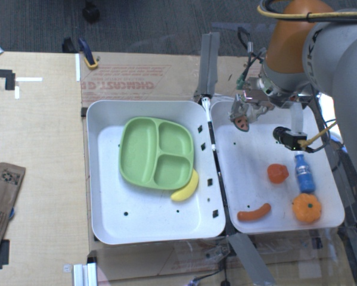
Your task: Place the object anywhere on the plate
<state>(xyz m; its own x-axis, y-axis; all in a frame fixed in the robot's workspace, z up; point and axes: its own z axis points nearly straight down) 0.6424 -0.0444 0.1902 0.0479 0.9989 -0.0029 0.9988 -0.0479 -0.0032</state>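
Nearest the camera, along the near wall of the right bin (pixel 339 216), a sausage (pixel 254 213) is lying on its side, and just right of it an orange (pixel 307 208) is sitting in the near right corner. Beyond the orange, a small blue bottle (pixel 303 173) is lying lengthwise, its white cap pointing far. Left of the bottle, a red tomato-like piece (pixel 278 173) is resting apart from the rest.

Left bin (pixel 101 171): a green plate (pixel 157 154) with three compartments is sitting in the far half, slightly turned. A banana (pixel 186 187) is lying just beside the plate's near right corner, touching its rim, on the bin floor rather than in any compartment.

Arm (pixel 321 46) is reaching in from the right, orange band showing above the wrist. End effector (pixel 244 113) is hanging over the far left corner of the right bin, close to the divider between the bins. A small brown object (pixel 242 123) is showing at its tip; whether it is being gripped or is part of the tool, cannot tell, and the grip state is unclear too. A black piece with a yellow cable (pixel 290 137) is hanging over the bin, right of the end effector.

Both bins are sitting on a desk (pixel 35 124) of pale wood, with cardboard (pixel 136 76) lying under their far side.
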